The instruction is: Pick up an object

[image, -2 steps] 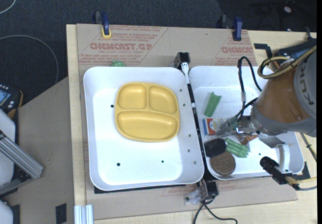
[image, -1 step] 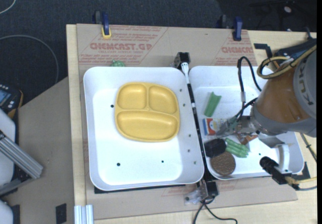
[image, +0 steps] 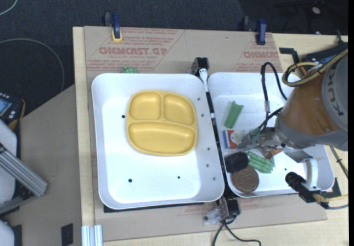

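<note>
Camera view: I'm hovering the gripper [image: 255, 139] over the right bin [image: 251, 85] clutter near the green block [image: 233, 113]; grip state unclear, nothing lifted yet.

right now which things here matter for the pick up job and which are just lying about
For the job:
gripper
green block
green piece
black object
brown disc
right bin

Lying about:
yellow divided plate
left bin
blue clamps
</note>
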Controlling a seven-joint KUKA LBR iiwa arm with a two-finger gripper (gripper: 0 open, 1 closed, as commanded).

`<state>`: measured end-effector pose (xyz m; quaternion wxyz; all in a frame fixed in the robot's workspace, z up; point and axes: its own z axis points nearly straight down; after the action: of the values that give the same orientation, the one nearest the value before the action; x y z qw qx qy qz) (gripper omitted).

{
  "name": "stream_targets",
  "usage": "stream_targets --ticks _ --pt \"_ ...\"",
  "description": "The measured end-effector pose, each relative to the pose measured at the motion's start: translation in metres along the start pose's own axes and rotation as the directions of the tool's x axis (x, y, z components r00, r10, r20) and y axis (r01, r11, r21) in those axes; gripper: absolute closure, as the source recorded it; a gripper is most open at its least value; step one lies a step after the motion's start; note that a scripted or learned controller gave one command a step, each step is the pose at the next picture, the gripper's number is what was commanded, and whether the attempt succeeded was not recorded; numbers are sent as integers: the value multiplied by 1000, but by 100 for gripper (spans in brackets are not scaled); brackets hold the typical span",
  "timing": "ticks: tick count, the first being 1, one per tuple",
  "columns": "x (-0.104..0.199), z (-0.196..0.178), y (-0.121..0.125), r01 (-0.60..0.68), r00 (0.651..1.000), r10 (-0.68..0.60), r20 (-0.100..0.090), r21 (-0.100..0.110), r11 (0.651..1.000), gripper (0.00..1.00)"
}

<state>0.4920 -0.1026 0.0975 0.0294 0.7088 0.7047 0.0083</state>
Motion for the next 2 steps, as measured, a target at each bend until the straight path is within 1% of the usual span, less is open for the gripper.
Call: stream_targets --ticks 1,2 --pt "-2 0 0 3 1000 -3 -4 2 1000 0" --pt "-1 0 0 2 1000 -2 -2 1 1000 0"
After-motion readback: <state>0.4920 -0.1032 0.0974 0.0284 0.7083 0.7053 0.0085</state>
